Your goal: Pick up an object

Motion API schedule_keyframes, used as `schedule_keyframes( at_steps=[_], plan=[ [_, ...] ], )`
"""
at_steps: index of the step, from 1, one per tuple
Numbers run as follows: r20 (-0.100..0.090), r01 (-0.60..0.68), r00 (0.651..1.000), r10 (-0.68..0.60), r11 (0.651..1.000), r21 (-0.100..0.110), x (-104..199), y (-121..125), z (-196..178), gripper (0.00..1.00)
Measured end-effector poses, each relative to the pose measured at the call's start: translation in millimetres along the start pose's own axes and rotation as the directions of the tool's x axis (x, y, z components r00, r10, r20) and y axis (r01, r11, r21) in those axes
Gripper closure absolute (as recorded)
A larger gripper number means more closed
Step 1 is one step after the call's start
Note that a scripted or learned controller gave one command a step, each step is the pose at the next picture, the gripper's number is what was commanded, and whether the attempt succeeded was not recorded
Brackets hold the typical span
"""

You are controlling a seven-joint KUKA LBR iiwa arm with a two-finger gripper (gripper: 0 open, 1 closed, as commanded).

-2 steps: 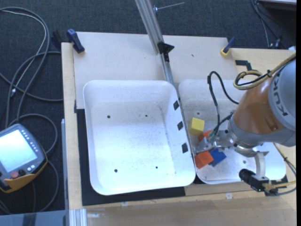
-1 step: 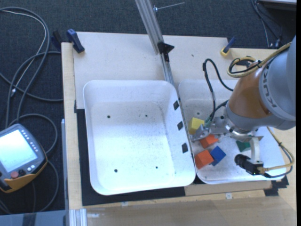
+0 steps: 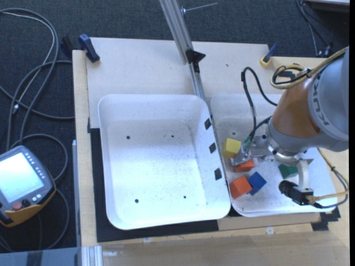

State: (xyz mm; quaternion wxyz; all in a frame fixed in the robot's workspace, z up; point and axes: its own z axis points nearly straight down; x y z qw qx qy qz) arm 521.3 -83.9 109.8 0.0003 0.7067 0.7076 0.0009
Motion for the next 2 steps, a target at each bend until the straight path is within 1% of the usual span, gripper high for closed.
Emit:
schedule_keyframes(
  at_steps=[1, 2],
  plan=[
    [-0.002, 0.005, 1.0, -0.005, 1.0, -0.004, 58, -40, -94, 1.0],
    [-0.002, 0.006, 1.0, -0.006, 1.0, 0.0, 114, -1, -89, 1.0]
  ],
)
